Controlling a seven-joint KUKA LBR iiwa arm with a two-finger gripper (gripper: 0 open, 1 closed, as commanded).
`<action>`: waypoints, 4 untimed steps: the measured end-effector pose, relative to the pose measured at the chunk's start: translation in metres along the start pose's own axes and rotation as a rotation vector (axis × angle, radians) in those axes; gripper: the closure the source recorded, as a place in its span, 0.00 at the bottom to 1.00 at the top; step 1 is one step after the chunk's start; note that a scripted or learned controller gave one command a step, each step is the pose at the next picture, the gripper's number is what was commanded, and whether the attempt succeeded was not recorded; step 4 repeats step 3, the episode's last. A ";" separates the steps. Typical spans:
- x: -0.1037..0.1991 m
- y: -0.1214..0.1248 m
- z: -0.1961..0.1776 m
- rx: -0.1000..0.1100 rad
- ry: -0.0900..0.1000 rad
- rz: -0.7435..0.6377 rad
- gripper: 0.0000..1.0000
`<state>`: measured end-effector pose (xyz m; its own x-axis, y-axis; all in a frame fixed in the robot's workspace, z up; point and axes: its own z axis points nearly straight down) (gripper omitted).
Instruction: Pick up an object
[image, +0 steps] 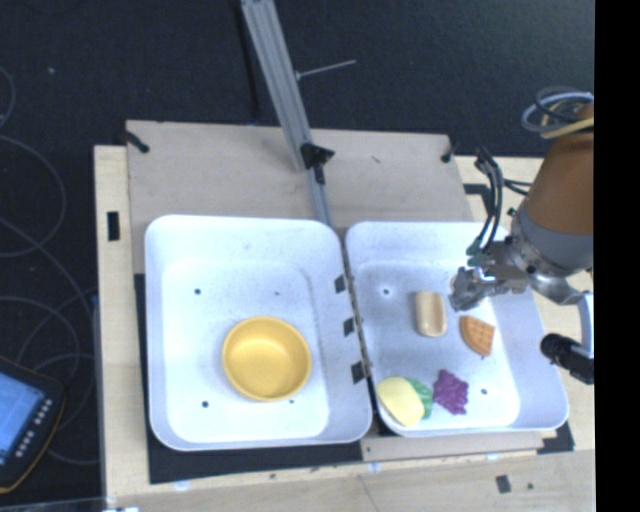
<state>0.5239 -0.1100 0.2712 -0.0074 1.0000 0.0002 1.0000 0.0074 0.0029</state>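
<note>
My tool (466, 290) hovered beside the tan block (431, 313), its likeliest target; I couldn't tell how it was set.

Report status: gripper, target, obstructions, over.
Gripper above right bin, near tan bread-shaped piece. Nothing seen held. Orange waffle-patterned wedge close alongside.

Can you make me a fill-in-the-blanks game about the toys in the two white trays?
1. The yellow bowl sits in the ____ bin.
2. The toy grapes are coloured ____.
3. The tool hangs over the ____ bin.
4. Closest to the tool lies the ____ block.

Missing words: left; purple; right; tan
</note>
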 end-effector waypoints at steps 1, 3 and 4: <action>0.051 0.012 0.016 0.003 0.000 0.001 1.00; 0.152 0.046 0.007 0.001 0.001 -0.001 1.00; 0.152 0.046 0.007 0.001 0.001 -0.001 1.00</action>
